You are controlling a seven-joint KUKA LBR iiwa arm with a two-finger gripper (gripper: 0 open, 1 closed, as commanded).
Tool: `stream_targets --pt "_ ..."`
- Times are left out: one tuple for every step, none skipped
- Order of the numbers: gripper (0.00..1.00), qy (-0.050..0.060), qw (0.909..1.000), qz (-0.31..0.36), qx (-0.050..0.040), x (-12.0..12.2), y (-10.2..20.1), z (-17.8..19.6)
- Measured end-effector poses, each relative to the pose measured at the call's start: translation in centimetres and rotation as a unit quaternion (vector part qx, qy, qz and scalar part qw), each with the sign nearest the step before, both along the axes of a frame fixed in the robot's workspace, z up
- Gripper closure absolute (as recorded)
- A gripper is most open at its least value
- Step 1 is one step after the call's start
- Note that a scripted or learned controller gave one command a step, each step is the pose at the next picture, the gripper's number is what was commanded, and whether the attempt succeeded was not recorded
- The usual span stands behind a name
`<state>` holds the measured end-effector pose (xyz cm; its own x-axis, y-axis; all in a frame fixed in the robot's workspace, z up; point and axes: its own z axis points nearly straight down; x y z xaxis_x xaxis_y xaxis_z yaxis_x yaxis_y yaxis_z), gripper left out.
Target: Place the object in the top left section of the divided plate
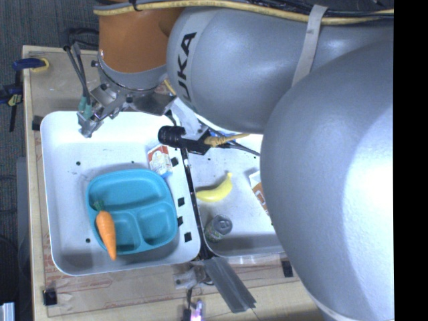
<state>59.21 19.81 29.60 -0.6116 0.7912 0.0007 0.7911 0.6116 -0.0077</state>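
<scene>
A blue divided plate lies in the left bin. It has one large section toward the far side and two smaller ones toward the near side. An orange carrot lies on the plate's near left part, over the rim of the small left section. My gripper hangs over the far left corner of the left bin, well apart from the plate and the carrot. I see nothing held in it.
A small red and white packet sits beside the plate's far right corner. In the right bin lie a banana, a round metal can and an orange packet half hidden by the arm, which covers most of that bin.
</scene>
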Motion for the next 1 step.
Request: stream_targets --pt "1.00 -0.001 0.9937 0.112 0.0013 2.86 1.12 -1.26"
